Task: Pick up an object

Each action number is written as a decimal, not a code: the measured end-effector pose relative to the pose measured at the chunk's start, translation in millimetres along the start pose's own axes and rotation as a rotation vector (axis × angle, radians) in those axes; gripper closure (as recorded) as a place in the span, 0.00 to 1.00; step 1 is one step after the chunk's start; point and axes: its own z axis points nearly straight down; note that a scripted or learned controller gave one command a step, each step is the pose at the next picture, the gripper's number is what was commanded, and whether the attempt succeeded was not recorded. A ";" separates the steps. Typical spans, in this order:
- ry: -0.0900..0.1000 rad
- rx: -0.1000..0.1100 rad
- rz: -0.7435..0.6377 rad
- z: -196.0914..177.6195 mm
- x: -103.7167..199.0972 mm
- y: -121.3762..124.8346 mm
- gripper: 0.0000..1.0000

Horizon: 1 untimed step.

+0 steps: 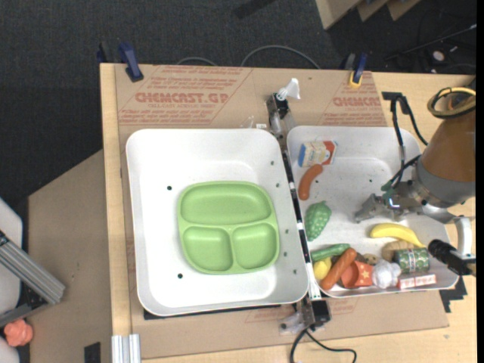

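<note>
Yellow banana (396, 234) — just beside the hand (369, 209) — in right bin (355, 138).

My right white plastic bin (355, 136) has bare floor through its middle (352, 180). Toys crowd its near edge: a yellow plastic banana (395, 234), an orange carrot (342, 267), a green can (412, 260). A green divided plate (227, 226) fills the left white bin's (151, 165) centre, leaving its margins free.

A robotics lab is suggested: a bench (227, 104) is covered with printed cardboard held by clamps (130, 61), two white bins (151, 203) are fixed side by side on it, cables (318, 346) are run along its edges, and dark carpet (113, 13) is seen behind it.
</note>
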 end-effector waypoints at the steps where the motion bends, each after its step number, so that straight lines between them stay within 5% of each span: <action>1: -0.005 -0.006 0.002 -0.2 -8.3 -47.1 0.00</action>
